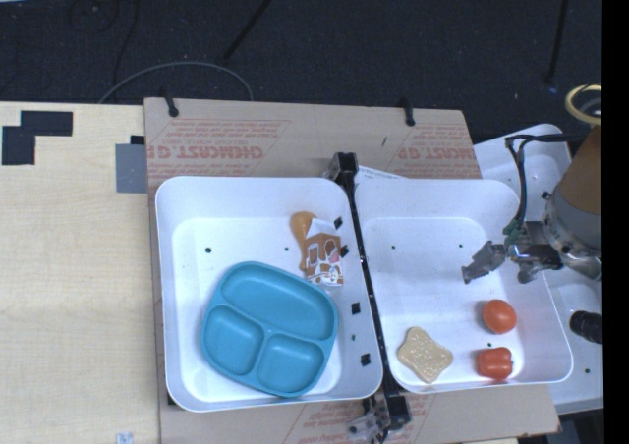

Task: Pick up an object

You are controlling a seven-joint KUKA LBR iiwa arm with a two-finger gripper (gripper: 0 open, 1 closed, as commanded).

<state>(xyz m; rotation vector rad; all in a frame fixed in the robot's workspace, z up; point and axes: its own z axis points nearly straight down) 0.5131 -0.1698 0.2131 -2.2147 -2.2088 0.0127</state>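
Dark floor with loose cables at the far side; pale wooden bench, a cardboard sheet on it, two shallow white bins side by side on the cardboard.

Left bin [182,236]: blue divided plate [268,328] at the near side, a small printed packet [323,260] and a tan scrap [302,226] just beyond its far right corner.

Right bin [432,201]: piece of toast [425,355] near the front wall, orange-red ball, maybe a tomato [499,315], and a red pepper-like piece [494,362] just nearer than it, both toward the right wall.

Gripper [491,265] sits over the right side of the right bin, arm reaching in from the right. Fingers look spread, one prong out to the left, one back toward the wrist; nothing between them.

Relation that matters: the tomato lies just to the near side of the gripper, barely right of it. It is the closest candidate, I judge. Round, so no long axis to align to. Toast lies farther, near-left, flat, harder to get under. Red piece lies beyond the tomato on the same line.

Risk as I read it: the ball rolling off toward the wall when the fingers close.
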